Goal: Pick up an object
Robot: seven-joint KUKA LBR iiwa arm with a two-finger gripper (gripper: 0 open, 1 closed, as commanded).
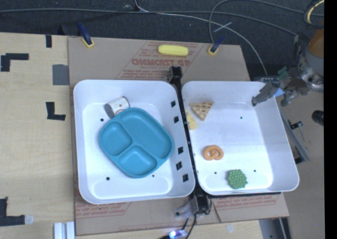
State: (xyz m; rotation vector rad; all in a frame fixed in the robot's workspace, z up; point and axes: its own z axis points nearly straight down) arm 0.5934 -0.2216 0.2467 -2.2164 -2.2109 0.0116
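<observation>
My gripper hangs over the right rim of the right bin, its fingers spread open with nothing between them. In that bin lie a tan waffle-like wedge, a small pale yellow piece, an orange pretzel and a green knobbly ball. All of these lie to the left of the gripper and apart from it. The left bin holds a blue divided plate and a small white cup lying on its side.
A yellow oblong item lies on the cardboard sheet behind the bins. Blue and yellow clamps hold the sheet's back edge. Cables run across the dark floor at the top. A black divider separates the bins.
</observation>
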